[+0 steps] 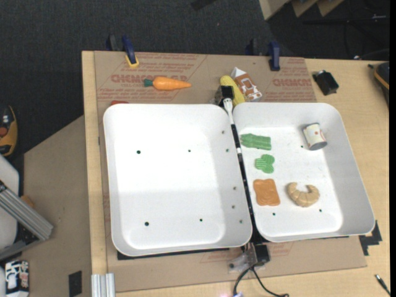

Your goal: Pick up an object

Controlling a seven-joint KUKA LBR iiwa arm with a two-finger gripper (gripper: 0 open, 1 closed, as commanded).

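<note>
No grasp had begun. The right bin (346,166) held the candidates: a green piece (255,142), a smaller green piece (265,163), an orange slab (266,192), a croissant (302,195) and a small can (314,136). The next move called for choosing one and descending squarely over it.

High fixed camera, slanted down, both bins (117,166)

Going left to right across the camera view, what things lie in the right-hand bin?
Green block → small green piece → orange slab → croissant → small can.
</note>
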